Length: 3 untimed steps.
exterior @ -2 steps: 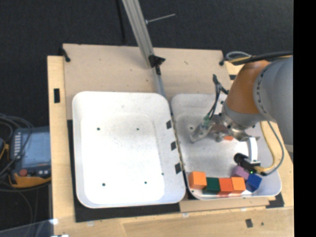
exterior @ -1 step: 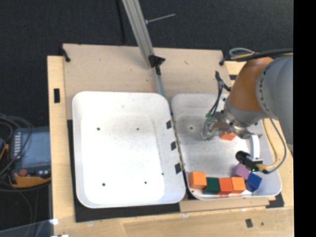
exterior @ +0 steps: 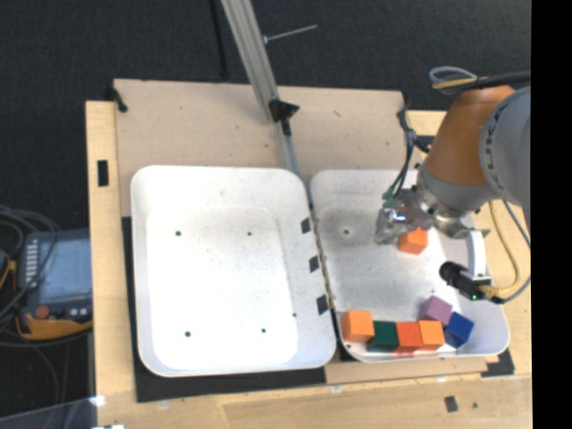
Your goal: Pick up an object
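Note:
My gripper (exterior: 402, 233) hangs over the upper middle of the right bin (exterior: 357, 266), under the grey and orange wrist. A small orange block (exterior: 413, 241) sits between its fingers, its top partly hidden by the gripper body. The gripper is shut on this block. Along the bin's front edge lies a row of blocks: an orange one (exterior: 358, 324), a dark green one (exterior: 385, 335), a red-orange one (exterior: 409, 334), another orange one (exterior: 431, 332), a blue one (exterior: 458, 328) and a purple one (exterior: 437, 309).
The left bin (exterior: 219, 266) lies beside the right one, with a divider edge between them. A slanted metal rail (exterior: 259, 70) runs down from the top to the bins' shared corner. Cables and a black connector (exterior: 458, 280) hang off the arm at the right.

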### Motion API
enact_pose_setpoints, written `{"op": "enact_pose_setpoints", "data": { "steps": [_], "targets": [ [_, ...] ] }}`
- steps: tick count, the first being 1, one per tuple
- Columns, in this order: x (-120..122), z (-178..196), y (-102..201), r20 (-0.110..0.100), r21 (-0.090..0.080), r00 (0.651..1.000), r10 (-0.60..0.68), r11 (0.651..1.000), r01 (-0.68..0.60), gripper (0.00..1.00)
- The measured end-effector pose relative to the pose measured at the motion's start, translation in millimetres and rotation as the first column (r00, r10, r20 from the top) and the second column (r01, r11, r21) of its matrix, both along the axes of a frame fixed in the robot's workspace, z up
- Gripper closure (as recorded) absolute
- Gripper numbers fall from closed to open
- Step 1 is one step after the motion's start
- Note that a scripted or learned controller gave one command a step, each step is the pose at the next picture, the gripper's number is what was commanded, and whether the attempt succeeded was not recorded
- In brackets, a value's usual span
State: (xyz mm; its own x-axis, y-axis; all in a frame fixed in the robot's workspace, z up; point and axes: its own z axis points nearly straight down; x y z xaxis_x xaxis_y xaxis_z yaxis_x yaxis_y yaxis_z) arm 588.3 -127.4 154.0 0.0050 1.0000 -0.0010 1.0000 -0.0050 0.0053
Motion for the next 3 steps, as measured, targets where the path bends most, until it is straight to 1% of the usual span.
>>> {"op": "enact_pose_setpoints", "data": {
  "steps": [1, 2, 3],
  "targets": [
    [-1.1, 47.3, -8.9, 0.001, -0.001, 1.0, -0.003, 1.0, 0.003, 1.0],
    [0.2, 76.7, -10.2, 0.0, 0.0, 1.0, 0.005, 1.0, -0.005, 1.0],
    [2.0, 88.5, 45.6, -0.001, 0.002, 1.0, 0.013, 1.0, -0.013, 1.0]
  ]
}}
